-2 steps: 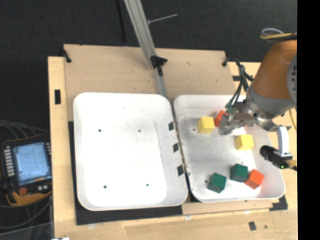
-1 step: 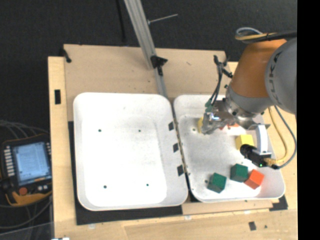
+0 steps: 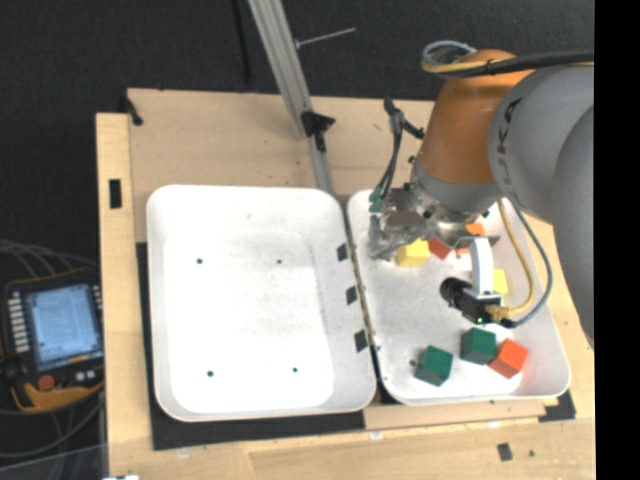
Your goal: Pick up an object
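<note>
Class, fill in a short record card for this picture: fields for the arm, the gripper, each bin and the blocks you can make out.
arm: reaches in from the right, over the right bin
gripper: low at that bin's upper left, beside a yellow block
left bin: bare white floor
near edge: two green blocks, one orange block

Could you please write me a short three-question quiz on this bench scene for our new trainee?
1. True or false: the gripper is over the left bin.
2. Which colour do two blocks at the right bin's near end share? A red, B green, C blue.
3. Fill in: the block nearest the gripper is ____.

Key: 1 false, it is over the right bin. 2 B, the green blocks and, beside an orange block. 3 yellow.
</note>
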Robot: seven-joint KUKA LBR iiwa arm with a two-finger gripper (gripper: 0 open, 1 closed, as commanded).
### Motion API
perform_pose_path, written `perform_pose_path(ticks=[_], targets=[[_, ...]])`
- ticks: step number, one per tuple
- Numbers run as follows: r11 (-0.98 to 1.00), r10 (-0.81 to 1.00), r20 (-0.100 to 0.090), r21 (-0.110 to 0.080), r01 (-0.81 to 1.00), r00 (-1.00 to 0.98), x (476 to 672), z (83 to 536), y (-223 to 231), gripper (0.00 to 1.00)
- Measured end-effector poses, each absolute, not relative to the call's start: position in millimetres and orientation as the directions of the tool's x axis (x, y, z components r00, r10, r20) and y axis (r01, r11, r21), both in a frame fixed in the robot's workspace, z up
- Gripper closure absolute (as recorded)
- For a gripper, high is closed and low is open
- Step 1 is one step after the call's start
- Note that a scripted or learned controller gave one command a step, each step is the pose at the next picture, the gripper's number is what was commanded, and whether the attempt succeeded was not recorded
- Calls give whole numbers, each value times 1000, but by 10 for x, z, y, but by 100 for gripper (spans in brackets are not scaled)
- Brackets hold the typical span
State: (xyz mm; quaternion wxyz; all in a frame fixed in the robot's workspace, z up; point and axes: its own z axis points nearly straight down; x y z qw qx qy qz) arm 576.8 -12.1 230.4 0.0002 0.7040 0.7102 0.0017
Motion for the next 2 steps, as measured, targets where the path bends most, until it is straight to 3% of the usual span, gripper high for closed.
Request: perform_pose_path(ticks=[2], targets=[[8,1000,2,2,1000,-8,5805,2485,942,100]])
